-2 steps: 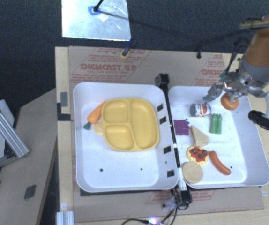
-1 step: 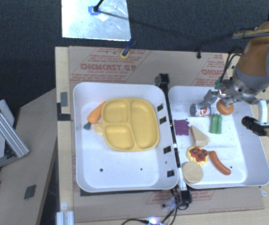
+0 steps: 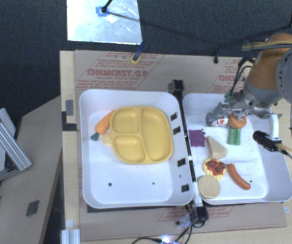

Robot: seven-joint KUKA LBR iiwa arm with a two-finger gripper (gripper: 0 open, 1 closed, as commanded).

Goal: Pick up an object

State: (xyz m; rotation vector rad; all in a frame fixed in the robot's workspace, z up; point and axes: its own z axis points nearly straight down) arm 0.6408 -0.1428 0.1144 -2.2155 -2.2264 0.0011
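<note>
yellow tray [image 3: 138,134] fills left bin [image 3: 92,187]; toy food [image 3: 216,156] crowds right bin [image 3: 275,182].

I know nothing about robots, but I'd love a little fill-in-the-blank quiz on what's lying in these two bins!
1. The yellow divided plate lies in the ______ bin.
2. The toy lying against the plate's upper left edge is a ______.
3. The claw is over the ______ bin, near the green cylinder.
4. The sausage lies to the ______ of the pizza slice.

Missing words: left; carrot; right; right
</note>
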